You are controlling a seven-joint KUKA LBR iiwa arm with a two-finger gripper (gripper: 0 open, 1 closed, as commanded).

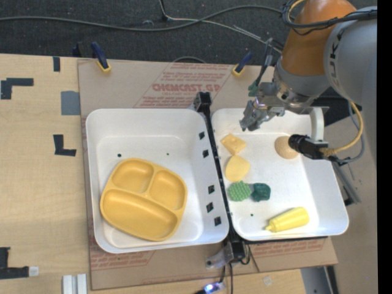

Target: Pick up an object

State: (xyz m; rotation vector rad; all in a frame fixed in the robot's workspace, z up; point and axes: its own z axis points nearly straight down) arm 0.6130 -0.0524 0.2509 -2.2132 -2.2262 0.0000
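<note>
Two shallow white bins sit side by side on the counter [37, 182], over a sheet of brown cardboard [177, 87]. The left bin [101, 127] fills the centre-left of the frame and carries a yellow divided plate [143, 198] with three compartments, lying flat toward its lower left.

The right bin [318, 195] holds the loose things. A pale yellow wedge [233, 144] lies near the bin's upper left, just beside the divider between the bins. Directly below it is a rounded light yellow piece [237, 167], and below that a light green bumpy piece [240, 191] touching a darker green one [261, 192] on its right. A yellow corn-like object [288, 219] lies tilted near the lower right of the bin. A tan round piece [285, 147] sits toward the bin's upper right, next to a black fitting on the arm.

The grey arm [352, 48] with its orange band enters from the upper right of the frame. Its hand [250, 124] hangs over the upper left part of the right bin, just above and right of the pale yellow wedge. Nothing shows between its fingers, and whether they are spread or closed I cannot tell.
</note>
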